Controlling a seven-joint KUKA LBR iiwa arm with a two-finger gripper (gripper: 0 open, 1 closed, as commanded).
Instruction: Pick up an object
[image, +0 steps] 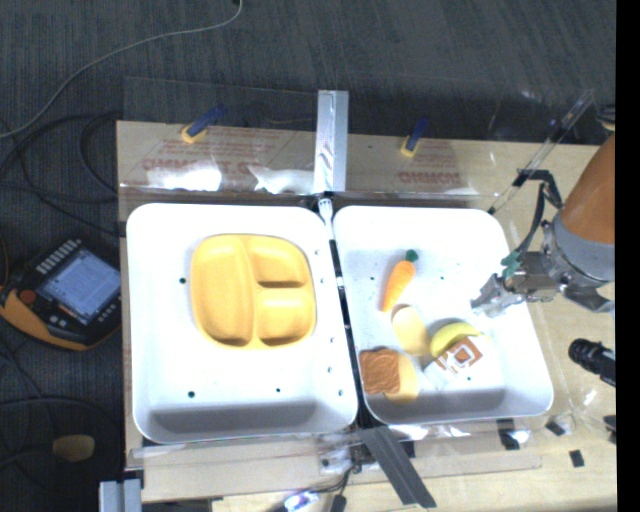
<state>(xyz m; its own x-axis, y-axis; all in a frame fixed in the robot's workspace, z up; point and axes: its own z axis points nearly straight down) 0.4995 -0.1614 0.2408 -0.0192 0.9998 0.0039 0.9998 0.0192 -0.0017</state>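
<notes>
The bench (140, 140) stood on a dark carpet, with a handheld pendant (62, 292) on the floor at its left. The left bin (160, 400) held a yellow divided tray (253, 290). In the right bin (500, 390) lay a carrot (398, 282), a pale round piece (407, 326), a brown slice (383, 372), a banana (452, 334) and a small box (462, 355) (its print was too small to read), all close together. The gripper (497, 296) hung over the right bin's right side, just beside the banana, holding nothing. I judged this to be the approach; the next move called for descending onto one object.
</notes>
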